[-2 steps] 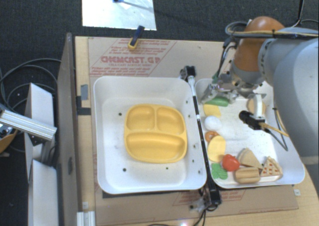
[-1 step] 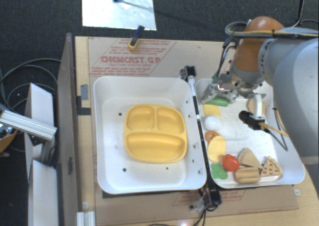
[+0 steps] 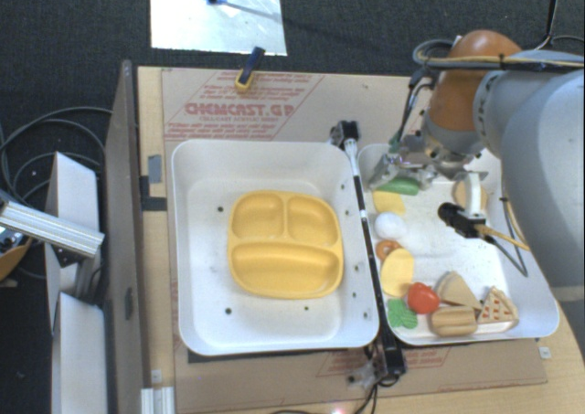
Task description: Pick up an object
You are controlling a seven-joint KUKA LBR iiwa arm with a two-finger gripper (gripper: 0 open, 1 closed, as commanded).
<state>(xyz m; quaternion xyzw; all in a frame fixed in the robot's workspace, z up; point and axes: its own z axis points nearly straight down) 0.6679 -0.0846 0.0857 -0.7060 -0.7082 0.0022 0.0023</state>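
Two white bins sit side by side, and the left bin (image 3: 183,220) carries just one thing: a yellow plate (image 3: 285,244) with three compartments, lying flat in the middle. Over to the right bin (image 3: 434,252), and it's crowded: I count ten toy foods. At the far end, one green-and-yellow piece (image 3: 400,187), and the gripper (image 3: 405,168) hangs right over it, very close; released or clenched, I cannot tell from here. One pale piece (image 3: 470,193) lies off towards the arm. Down the left wall run one white egg (image 3: 390,226), one orange bit (image 3: 388,249), one yellow disc (image 3: 398,271) and one green leaf (image 3: 400,313). At the near end huddle one red tomato (image 3: 422,298), one tan wedge (image 3: 457,289), one bread roll (image 3: 452,320) and one triangular slice (image 3: 496,308).
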